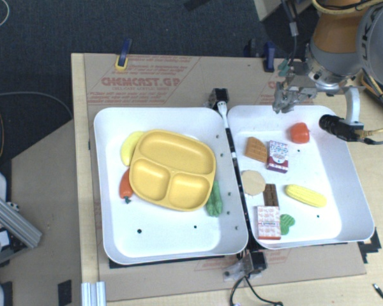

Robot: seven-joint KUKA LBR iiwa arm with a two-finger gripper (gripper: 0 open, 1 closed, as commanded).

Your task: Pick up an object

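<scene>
The gripper [286,101] hung over the far edge of the right bin [351,190], and whether it was parted or closed could not be told. Nothing showed in its grasp. Just beside it, near the far right corner, lay a red tomato [299,132]. A cracker [256,150], a small carton [278,156] and a corn cob [306,196] lay toward the middle. The left bin [108,190] carried a yellow tray [172,169].

The tray [171,169] covers most of a banana [130,146], a carrot [126,185] and a green vegetable [214,201] in the left bin [115,234]. The arm [345,24] is cut off by the top and right edges. The printing on the two small cartons [277,156] [268,222] is too small to read.
</scene>
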